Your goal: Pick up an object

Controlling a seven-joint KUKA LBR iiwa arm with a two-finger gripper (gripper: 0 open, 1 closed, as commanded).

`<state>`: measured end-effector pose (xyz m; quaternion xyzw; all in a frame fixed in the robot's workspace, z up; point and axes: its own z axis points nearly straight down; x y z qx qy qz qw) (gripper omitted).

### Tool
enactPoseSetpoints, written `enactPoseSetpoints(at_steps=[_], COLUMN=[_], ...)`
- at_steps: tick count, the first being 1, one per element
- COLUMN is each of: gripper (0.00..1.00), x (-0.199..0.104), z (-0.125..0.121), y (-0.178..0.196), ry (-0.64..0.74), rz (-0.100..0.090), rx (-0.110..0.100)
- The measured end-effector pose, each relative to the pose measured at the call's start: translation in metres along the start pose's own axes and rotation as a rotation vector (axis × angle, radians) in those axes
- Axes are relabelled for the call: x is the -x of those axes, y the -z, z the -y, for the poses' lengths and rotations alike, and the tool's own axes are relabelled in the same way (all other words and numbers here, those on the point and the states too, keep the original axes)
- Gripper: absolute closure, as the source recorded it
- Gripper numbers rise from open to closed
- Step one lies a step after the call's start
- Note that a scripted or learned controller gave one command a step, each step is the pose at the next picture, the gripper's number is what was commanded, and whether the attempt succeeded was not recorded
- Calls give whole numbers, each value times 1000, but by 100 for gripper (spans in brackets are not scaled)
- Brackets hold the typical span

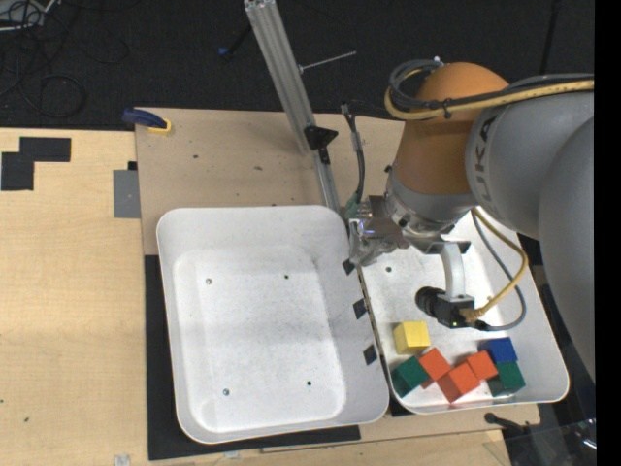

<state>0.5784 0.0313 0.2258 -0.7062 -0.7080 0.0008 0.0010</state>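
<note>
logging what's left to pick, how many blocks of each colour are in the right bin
yellow block: 1
green blocks: 2
orange-red blocks: 3, though they sit tightly packed
blue block: 1
total in the right bin: 7

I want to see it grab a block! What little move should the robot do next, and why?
Probably slide the gripper toward the yellow block and hover above it. The gripper sits by the left wall of the right bin, away from the blocks, which crowd its front end. The yellow block looks nearest.
</note>
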Motion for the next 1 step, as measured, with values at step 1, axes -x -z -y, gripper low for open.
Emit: enactPoseSetpoints(at_steps=[1], gripper=[100], x=[-54], z=[-23], y=[-7], ry=[1], rz=[-1], rx=[0])
